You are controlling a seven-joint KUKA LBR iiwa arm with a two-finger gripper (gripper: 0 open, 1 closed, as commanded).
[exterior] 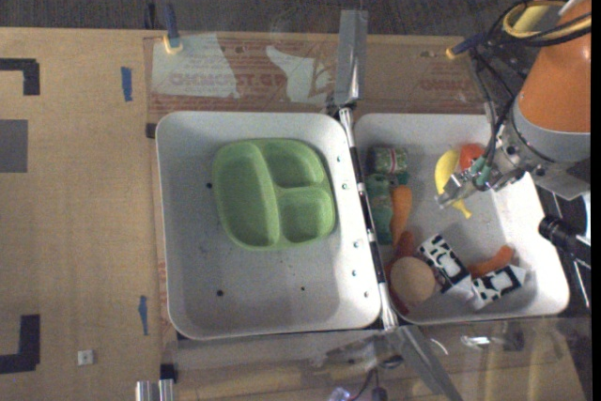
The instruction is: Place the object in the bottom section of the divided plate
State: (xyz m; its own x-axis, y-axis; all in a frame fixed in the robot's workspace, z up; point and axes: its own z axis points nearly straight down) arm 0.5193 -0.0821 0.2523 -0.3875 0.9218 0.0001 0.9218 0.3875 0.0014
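The green divided plate [272, 192] lies in the left bin [188, 277], with one long section on its left side and two smaller ones on its right. My gripper [462, 186] hangs over the right bin [545, 239], directly over a yellow object [448, 168] and next to a red one [470, 154]. The gripper's body hides part of both. Whether anything is held cannot be made out from this angle.
The right bin also holds a green can [387, 161], an orange carrot [401, 211], a tan egg-shaped object [411, 279], a black-and-white cow toy [446, 260] and a small orange piece [495, 260]. A metal divider [362, 202] separates the bins.
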